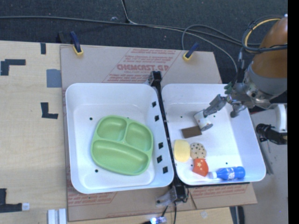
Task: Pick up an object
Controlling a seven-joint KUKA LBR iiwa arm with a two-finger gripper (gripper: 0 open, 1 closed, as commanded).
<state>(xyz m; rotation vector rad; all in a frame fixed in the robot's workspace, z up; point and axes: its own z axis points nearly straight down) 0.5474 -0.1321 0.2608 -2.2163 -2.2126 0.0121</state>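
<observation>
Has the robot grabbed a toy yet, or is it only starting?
Only starting, it seems. Done: the end effector has reached into the right bin and sits just above the brown block. In hand: nothing visible between its tips. Left: grab and lift something. The yellow piece, cookie, red piece and blue bottle all lie on the bin floor.

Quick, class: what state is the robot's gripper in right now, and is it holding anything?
Gripper: over the right bin, just above the brown block; open or shut cannot be told, and nothing visibly held.
</observation>
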